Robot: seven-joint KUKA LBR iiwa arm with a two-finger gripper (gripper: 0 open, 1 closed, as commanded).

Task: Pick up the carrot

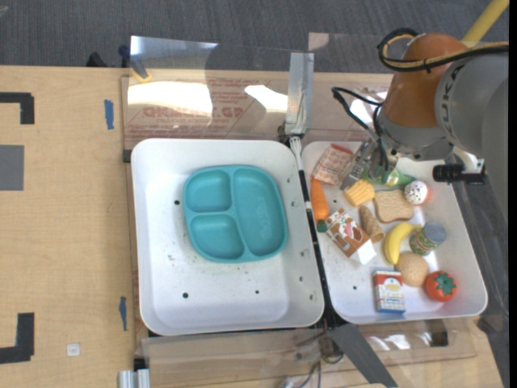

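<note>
carrot (321,201) lies in the right bin (472,297), pressed up against that bin's left wall at about nine o'clock, its long axis running roughly twelve to six. it is a short orange piece, most likely a plastic toy, so i judge it light, stiff and a little slick, unlikely to bruise or bend but apt to roll or squirt out if pinched near a tapered end. the best hold looks to be across its thick middle, with the jaws closing from three and nine o'clock; the bin wall on the nine o'clock side leaves little room for a finger there, which could make the approach awkward. just beside it at about four o'clock sits a printed snack packet (347,232), and at two o'clock a yellow cheese wedge (359,192); both are close enough to get nudged. the gripper (373,166) hangs over the upper part of the right bin, at about one o'clock from the carrot and apart from it, with nothing visibly held. whether the jaws are wide or narrow i cannot tell, since they blur into the clutter beneath. the left bin (161,297) holds a teal divided plate (236,213), on the desk (56,217).
</note>
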